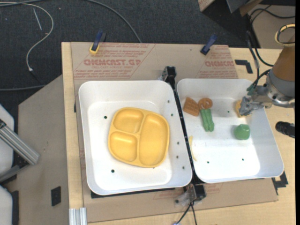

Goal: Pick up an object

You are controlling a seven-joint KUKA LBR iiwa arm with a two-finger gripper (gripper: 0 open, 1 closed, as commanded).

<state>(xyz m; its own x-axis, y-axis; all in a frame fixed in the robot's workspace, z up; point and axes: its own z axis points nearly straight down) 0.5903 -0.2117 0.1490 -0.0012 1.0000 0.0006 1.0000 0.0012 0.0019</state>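
While I watched the right bin [262, 168], a green round block [242, 132] lay just below the gripper [244, 108] | arm reached in low from the right | grip state: I could not tell.

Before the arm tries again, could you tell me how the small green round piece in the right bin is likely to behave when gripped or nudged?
The green round piece looks rounded, so it may roll across the smooth floor of the right bin if nudged. It looks like a small toy, so probably light. It sits clear of the green stick, leaving room for the gripper, though its curved sides could slip.
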